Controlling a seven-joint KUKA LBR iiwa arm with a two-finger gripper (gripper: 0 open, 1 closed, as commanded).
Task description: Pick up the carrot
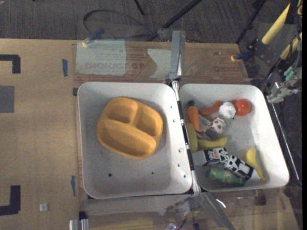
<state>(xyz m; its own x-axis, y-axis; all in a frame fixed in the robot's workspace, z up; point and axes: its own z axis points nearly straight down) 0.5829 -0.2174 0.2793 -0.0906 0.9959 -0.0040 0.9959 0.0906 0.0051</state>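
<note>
Wooden bench (38, 143), two white bins. Carrot (193, 115) at ten o'clock in right bin (273, 143): probably light, rigid, slick; best pinched mid-body. Gripper state: cannot tell.

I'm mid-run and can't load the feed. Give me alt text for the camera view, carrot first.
The carrot lies near the left wall of the right bin, among bananas, cow-patterned cartons, a green can and a red-orange ball. The left bin holds a yellow divided plate. The gripper sits at the right bin's far right edge.
</note>
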